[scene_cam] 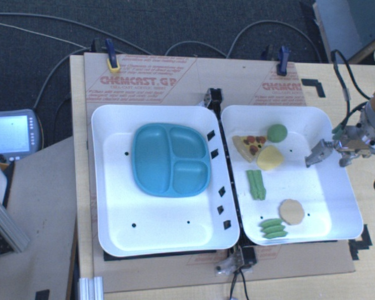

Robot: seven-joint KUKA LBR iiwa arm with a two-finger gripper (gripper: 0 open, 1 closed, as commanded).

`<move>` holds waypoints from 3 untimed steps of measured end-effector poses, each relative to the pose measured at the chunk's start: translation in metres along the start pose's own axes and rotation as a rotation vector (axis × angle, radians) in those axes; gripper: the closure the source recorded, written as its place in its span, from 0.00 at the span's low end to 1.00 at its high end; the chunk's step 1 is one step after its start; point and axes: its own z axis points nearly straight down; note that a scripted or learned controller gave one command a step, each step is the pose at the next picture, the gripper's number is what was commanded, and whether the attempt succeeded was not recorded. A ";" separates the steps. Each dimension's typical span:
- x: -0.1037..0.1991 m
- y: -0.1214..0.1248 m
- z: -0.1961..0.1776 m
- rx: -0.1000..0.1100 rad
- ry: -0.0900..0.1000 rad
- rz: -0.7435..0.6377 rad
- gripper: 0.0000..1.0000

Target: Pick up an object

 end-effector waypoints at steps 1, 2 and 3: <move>0.001 0.003 -0.007 -0.014 -0.004 -0.004 0.00; 0.002 -0.006 0.042 -0.011 -0.002 -0.003 0.00; 0.001 -0.007 0.106 -0.008 -0.001 -0.004 0.00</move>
